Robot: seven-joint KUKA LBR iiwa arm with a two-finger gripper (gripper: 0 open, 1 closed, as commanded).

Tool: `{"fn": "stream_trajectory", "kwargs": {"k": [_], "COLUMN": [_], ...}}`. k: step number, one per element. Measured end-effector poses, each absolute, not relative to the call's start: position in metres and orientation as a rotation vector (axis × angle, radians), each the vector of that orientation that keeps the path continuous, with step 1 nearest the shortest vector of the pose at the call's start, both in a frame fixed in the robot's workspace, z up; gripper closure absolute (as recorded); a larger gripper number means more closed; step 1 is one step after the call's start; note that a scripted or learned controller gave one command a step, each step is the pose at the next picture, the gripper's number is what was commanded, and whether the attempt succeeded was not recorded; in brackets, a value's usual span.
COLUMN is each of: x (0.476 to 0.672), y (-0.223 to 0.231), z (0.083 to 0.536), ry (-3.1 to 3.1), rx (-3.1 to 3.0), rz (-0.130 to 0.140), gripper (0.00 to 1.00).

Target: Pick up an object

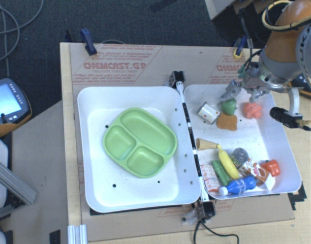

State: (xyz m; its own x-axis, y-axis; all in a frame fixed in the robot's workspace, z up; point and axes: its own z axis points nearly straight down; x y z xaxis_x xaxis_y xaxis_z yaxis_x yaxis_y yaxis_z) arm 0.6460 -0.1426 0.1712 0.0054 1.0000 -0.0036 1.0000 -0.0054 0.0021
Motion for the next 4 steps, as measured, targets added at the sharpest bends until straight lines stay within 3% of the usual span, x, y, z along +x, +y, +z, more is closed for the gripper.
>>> {"fn": "stream_trajectory", "kwargs": {"k": [1,2,3,4], "x": [0.644,0.636,0.548,0.636], "y": [-0.148,-0.156,-0.136,-0.181], "z": [0.079,0.085,0.084,0.085], "ry": [2.225,2.225,2.225,2.220], "rx": [2.228,2.225,2.229,2.219], "rz": [-0.008,-0.001,-0.006,-0.002], "gripper": [0.00,0.00,0.00,0.00]}}
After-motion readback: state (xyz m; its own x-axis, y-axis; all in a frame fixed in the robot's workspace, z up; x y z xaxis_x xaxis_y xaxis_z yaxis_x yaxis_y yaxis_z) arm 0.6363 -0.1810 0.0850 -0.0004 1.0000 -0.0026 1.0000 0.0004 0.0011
